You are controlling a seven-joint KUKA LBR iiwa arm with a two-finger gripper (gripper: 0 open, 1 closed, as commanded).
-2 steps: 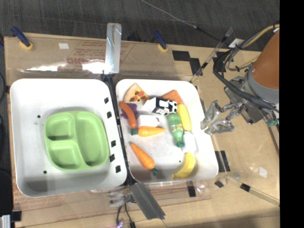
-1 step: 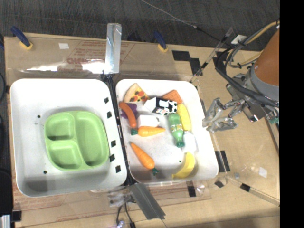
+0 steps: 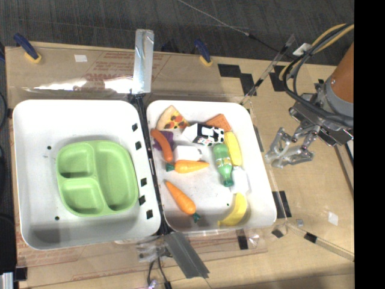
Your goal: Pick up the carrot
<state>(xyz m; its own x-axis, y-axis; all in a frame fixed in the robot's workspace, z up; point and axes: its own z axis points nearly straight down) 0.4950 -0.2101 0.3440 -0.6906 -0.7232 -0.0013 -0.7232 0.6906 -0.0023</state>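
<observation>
— What is borne by the counter (image 3: pixel 313 191)?
— Two shallow white bins are set side by side on it: the left bin (image 3: pixel 30 161) and the right bin (image 3: pixel 258 161), their inner walls touching.

A light wooden bench (image 3: pixel 313 203) stands on a dark floor (image 3: pixel 72 8), maybe carpet. Blue clamps (image 3: pixel 27 47) hold its far edge, and black tape marks (image 3: pixel 231 72) lie on it.

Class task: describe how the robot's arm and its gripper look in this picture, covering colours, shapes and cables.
The arm shows an orange band above a grey wrist. The gripper is bare silvery metal, built of thin linked bars. Black and yellowish cables loop beside the arm.
</observation>
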